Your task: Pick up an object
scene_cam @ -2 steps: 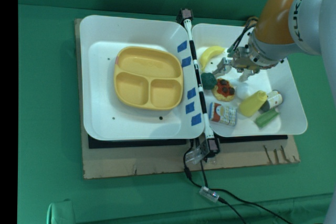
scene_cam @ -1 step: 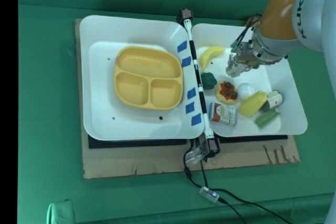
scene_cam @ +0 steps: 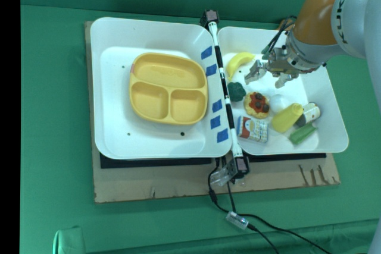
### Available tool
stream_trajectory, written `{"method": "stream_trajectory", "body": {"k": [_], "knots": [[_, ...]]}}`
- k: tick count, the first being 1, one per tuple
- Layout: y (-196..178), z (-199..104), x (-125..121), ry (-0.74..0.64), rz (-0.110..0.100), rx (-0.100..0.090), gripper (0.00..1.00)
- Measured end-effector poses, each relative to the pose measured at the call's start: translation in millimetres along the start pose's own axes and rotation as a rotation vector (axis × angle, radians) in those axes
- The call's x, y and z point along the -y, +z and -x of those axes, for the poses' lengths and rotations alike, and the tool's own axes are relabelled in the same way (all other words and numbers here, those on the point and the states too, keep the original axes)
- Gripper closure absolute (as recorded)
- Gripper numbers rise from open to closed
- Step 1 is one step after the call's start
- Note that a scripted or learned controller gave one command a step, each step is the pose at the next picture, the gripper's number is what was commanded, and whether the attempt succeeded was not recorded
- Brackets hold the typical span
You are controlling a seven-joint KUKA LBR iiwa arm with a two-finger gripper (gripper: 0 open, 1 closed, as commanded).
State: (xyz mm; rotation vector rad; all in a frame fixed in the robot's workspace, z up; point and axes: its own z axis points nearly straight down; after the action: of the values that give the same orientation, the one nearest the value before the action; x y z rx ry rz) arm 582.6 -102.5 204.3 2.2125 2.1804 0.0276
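Hovering pincer [scene_cam: 269, 75], open, beside banana [scene_cam: 240, 62]

Yellow divided tray [scene_cam: 168, 87] sits in left bin [scene_cam: 107, 38]. Cardboard sheet [scene_cam: 149, 190] under both bins; black cable [scene_cam: 262, 229] trails across green surface [scene_cam: 53, 128].

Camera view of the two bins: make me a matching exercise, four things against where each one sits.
Things:
1. yellow divided plastic tray
2. curved yellow toy banana
3. green stick-shaped toy
4. small printed carton

Places:
A. right bin's near right corner
B. left bin
C. right bin's near edge, close to the divider
D. right bin's far part, left of the pincer

Pairs: 1-B, 2-D, 3-A, 4-C
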Motion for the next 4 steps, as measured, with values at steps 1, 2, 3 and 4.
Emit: {"method": "stream_trajectory", "body": {"k": [1, 2, 3, 4], "knots": [[14.8, 5.9, 33.2, -0.009, -0.011, -0.005, 0.00], [-0.5, 9.7, 30.1, -0.002, 0.003, 0.000, 1.00], [-0.5, 9.5, 30.1, -0.001, 0.003, 0.000, 0.00], [13.1, -0.4, 67.6, -0.005, -0.006, -0.001, 0.00]]}}
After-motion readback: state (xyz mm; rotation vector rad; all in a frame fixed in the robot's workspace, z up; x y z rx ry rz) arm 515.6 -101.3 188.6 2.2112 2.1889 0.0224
